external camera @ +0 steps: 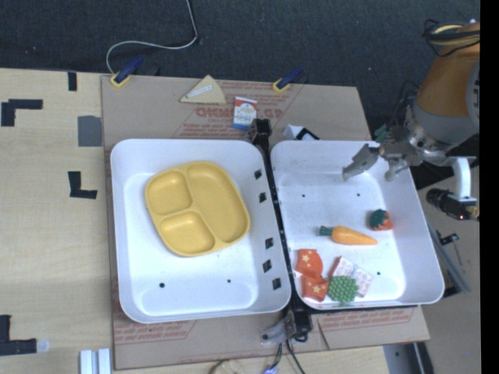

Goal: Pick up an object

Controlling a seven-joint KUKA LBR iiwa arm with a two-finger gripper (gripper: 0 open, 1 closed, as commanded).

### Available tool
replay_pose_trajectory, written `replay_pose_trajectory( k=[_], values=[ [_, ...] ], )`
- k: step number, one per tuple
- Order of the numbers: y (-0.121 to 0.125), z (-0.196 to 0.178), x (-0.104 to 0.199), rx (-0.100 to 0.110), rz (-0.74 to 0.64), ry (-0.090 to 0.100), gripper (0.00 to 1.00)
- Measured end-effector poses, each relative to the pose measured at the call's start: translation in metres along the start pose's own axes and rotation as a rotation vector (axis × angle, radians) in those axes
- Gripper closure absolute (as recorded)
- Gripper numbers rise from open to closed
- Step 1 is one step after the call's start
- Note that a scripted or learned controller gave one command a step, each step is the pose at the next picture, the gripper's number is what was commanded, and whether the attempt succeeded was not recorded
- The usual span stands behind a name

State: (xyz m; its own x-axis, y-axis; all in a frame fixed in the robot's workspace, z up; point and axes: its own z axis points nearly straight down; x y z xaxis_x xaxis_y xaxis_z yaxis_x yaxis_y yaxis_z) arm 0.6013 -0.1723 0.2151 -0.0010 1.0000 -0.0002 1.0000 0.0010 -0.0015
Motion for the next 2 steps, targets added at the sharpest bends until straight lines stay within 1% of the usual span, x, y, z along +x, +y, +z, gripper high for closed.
replay_pose_trajectory(
  k=[1,2],
  values=[
    [-0.03,0.095,0.005,0.003,0.0,0.001,0.0],
    [-0.09,0.075,-0.052,0.0,0.002,-0.001,0.0]
  ],
)
